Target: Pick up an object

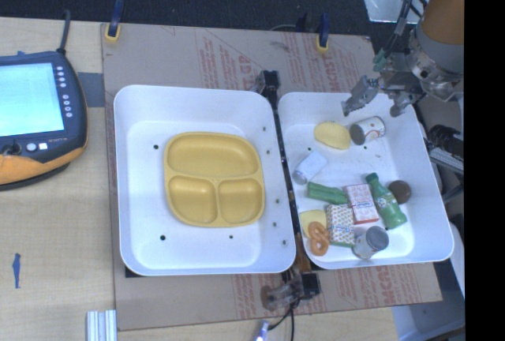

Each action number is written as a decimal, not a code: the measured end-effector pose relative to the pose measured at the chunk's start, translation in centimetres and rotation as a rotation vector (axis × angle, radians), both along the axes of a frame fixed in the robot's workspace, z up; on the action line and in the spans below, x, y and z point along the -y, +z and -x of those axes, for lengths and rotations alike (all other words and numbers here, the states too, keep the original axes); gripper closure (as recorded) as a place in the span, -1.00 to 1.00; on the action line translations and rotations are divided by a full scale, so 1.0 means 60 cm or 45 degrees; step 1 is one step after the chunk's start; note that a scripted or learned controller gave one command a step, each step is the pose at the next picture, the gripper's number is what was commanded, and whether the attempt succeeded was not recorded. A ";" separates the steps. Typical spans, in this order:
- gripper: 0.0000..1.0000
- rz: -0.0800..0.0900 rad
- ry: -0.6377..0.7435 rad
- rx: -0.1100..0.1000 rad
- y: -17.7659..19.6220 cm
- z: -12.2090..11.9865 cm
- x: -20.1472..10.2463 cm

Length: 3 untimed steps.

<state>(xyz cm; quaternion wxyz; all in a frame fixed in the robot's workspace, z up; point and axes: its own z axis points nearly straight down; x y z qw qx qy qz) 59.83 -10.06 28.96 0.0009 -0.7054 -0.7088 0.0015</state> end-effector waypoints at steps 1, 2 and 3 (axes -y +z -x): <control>-1.00 0.001 0.000 -0.002 -0.182 0.023 0.038; -1.00 0.007 0.003 0.025 -0.297 -0.093 0.088; -1.00 0.001 0.000 -0.001 -0.329 0.002 0.187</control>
